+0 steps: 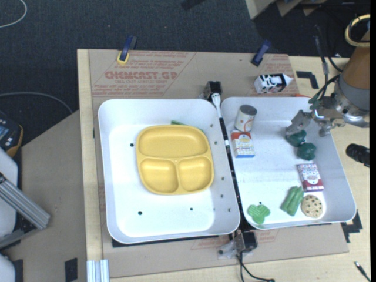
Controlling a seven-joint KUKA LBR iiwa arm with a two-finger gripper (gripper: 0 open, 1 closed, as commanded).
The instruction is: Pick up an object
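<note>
Looking at the biggest stuff first: two white bins sit side by side on the bench. The left bin (117,210) holds a yellow divided tray (174,158) with something green peeking out behind its far edge. The right bin (270,163) has all the small clutter.

The arm (357,75) comes in from the right, and the gripper (302,133) hangs over the far right part of that bin. Directly under and just toward the near side of it is a dark green lump (306,151), which I'd guess is the target. It's roundish, no real long axis, so approach angle shouldn't matter much. Can't tell whether the tool is spread or closed, too murky there.

Rest of the right bin: a small can (245,118) near the far left corner, a little carton (243,145) right beside it, a red packet (309,177), a green pickle-ish thing (291,200), a cookie (312,205), and a green leafy piece (258,211) at the near edge.
</note>
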